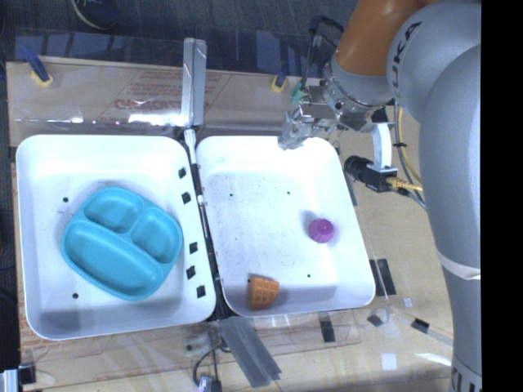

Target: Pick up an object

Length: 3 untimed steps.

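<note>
In the right bin (245, 178) a small purple ball (321, 230) lies toward the right wall. An orange-brown waffle-textured piece (262, 291) rests against the bin's near wall. My gripper (292, 136) hangs over the far rim of the right bin, well above and behind both objects. Nothing shows between its fingertips. The left bin (41, 178) holds a blue compartment tray (122, 242).
A metal divider bar (194, 80) runs up from the gap between the two bins. The grey arm with its orange band (376, 23) fills the upper right. Tape marks lie on the bench around the bins.
</note>
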Tool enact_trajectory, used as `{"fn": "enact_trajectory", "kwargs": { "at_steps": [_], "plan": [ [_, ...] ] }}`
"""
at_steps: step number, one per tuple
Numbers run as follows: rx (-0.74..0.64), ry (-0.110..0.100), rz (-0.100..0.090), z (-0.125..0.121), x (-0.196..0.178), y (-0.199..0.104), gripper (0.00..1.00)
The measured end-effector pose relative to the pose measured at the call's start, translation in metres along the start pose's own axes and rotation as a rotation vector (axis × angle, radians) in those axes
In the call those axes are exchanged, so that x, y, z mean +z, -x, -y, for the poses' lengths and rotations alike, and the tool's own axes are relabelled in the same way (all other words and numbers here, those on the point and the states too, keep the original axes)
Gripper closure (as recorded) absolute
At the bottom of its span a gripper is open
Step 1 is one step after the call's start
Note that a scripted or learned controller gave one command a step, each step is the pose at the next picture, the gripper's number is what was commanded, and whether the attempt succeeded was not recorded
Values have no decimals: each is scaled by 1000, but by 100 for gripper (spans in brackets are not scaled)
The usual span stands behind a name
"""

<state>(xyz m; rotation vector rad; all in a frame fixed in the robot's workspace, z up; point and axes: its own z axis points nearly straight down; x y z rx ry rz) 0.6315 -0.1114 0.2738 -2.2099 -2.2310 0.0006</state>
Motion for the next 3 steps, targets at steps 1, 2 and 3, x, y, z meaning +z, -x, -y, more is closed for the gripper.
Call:
{"fn": "enact_trajectory", "kwargs": {
  "at_steps": [1,2,3],
  "plan": [
    [0,-1,0,0,0,0,0],
    [-7,-1,0,-1,-10,-2,100],
    [-8,-2,0,-1,-10,-2,0]
  ]
}}
